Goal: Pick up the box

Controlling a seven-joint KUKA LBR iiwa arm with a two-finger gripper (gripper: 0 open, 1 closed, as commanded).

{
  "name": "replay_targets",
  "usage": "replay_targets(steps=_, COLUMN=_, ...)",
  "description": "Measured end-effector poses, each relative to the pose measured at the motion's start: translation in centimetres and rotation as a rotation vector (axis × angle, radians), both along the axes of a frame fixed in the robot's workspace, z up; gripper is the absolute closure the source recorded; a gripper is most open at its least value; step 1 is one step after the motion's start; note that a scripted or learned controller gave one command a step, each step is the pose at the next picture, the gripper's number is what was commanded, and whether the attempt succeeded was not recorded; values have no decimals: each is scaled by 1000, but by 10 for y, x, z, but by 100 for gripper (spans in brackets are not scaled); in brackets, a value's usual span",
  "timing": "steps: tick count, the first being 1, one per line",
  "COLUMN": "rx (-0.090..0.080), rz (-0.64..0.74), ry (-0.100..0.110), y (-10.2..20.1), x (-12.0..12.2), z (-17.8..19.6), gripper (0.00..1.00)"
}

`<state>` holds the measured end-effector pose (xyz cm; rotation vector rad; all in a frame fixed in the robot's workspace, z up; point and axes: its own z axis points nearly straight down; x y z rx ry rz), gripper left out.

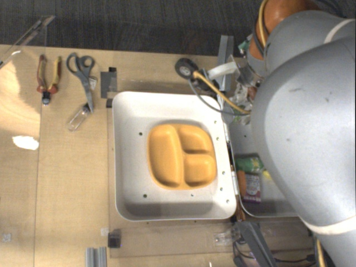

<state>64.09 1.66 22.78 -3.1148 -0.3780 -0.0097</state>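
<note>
A small box [251, 177] with a green top and a red and purple face lies in the right bin [261, 209], against its left wall. The large grey arm covers most of that bin. The orange band [281, 9] shows at the top right. Below it, the gripper [243, 93] hangs among cables over the far left corner of the right bin, well behind the box and partly hidden by the arm.
The left bin [130, 149] holds a yellow compartment tray [181, 155] in its middle. Scissors [83, 74], red-handled pliers [47, 78] and a small vial [78, 117] lie on the wooden bench at the left. A yellow cable [214, 90] runs over the left bin's far right corner.
</note>
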Motion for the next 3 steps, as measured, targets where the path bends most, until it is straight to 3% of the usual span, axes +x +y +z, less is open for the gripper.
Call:
replay_targets(steps=1, rx=-7, rz=575, ry=2, y=0, x=-37, z=35, gripper=100)
replay_targets(steps=2, rx=-6, rz=688, ry=4, y=36, x=-41, z=-17, gripper=100)
replay_targets(steps=3, rx=-10, rz=711, ry=-8, y=0, x=15, z=-38, gripper=100)
